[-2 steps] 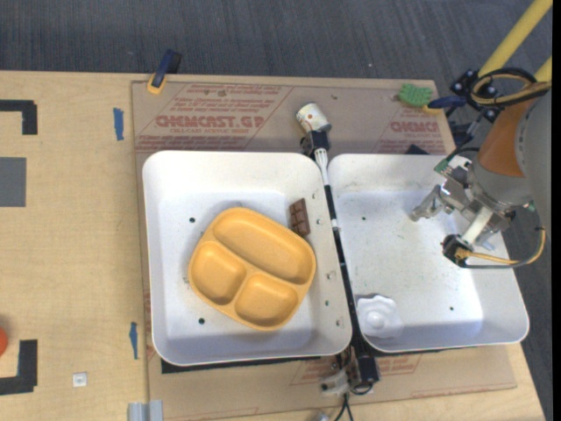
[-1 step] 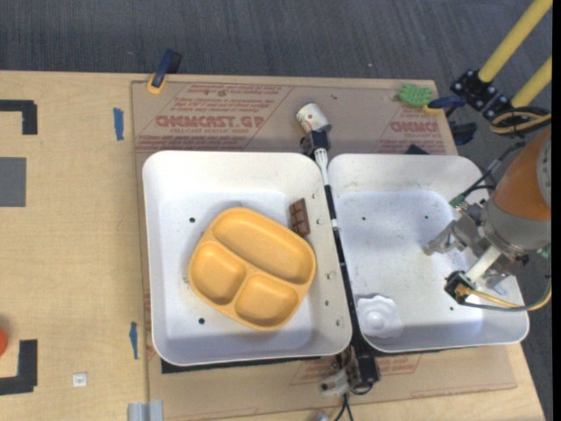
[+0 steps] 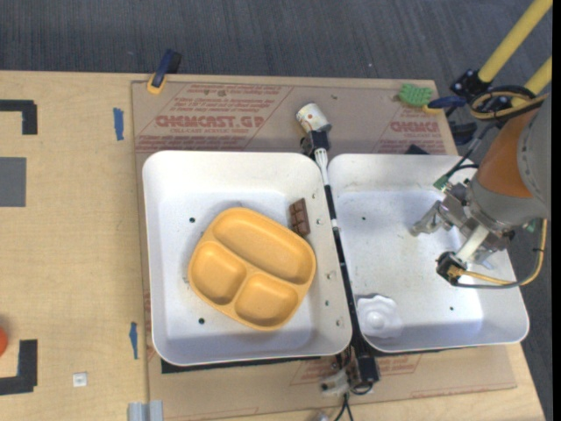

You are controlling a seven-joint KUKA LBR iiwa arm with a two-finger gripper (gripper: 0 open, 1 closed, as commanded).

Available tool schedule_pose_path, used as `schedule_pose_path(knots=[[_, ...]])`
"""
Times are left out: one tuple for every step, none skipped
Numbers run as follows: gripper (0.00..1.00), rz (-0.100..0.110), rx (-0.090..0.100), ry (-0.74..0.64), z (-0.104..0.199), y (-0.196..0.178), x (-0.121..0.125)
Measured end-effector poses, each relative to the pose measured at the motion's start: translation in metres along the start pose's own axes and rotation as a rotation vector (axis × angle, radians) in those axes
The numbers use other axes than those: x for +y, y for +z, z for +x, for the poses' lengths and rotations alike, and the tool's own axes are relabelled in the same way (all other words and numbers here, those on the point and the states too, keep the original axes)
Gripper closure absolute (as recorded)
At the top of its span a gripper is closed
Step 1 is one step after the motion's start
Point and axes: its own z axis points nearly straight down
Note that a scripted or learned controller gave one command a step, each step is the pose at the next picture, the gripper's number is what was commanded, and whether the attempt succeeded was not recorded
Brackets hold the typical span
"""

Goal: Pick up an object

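Observation:
A yellow divided plate lies tilted in the middle of the left bin. A small brown block rests by that bin's right wall. A white, lumpy object sits in the near left corner of the right bin. My gripper hangs low over the right half of the right bin, under the orange-banded wrist. It is well right of and above the white object in the view, and nothing shows in its grasp.
A white and black fitting stands at the far end of the divider between the bins. A yellow cable loops beside the wrist. A blue clamp and a green clamp hold the cardboard sheet at the back.

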Motion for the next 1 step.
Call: schedule_pose_path(knots=[[0.00,0.001,0.000,0.158,0.0462,0.0002,-0.0024]])
